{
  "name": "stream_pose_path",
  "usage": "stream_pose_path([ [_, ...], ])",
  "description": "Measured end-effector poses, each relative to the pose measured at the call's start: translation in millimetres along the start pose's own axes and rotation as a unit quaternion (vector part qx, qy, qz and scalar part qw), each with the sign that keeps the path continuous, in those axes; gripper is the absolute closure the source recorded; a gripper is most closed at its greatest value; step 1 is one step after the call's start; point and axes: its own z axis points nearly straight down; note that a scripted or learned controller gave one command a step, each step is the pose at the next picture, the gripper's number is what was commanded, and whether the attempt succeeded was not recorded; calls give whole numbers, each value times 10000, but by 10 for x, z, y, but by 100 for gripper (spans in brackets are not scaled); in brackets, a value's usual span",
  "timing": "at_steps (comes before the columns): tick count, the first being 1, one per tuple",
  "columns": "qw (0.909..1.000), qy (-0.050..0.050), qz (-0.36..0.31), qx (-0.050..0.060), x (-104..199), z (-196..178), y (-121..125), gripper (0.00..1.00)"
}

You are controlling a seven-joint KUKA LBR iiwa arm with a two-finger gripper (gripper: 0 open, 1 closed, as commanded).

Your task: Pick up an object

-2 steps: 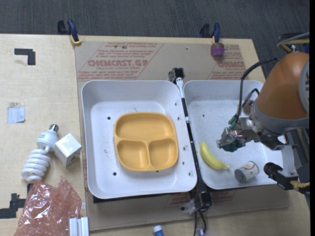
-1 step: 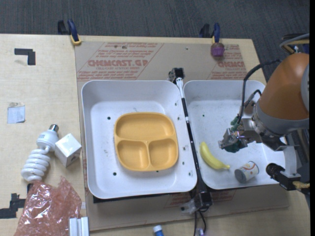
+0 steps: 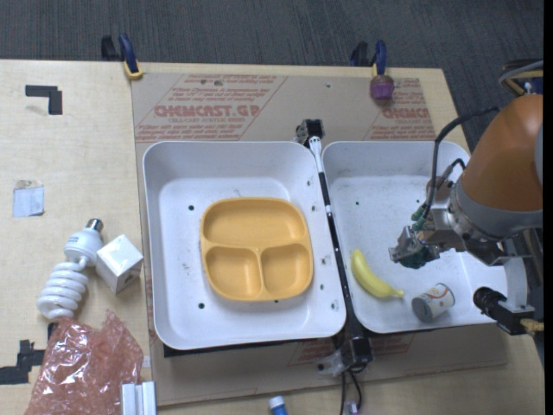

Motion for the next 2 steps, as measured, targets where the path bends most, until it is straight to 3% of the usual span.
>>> stream_pose_path([
  [1, 10000, 0, -18, -14, 283, -80, 11, 100],
  [2, 10000, -2, -4, -9, 190, -107, 5, 100],
])
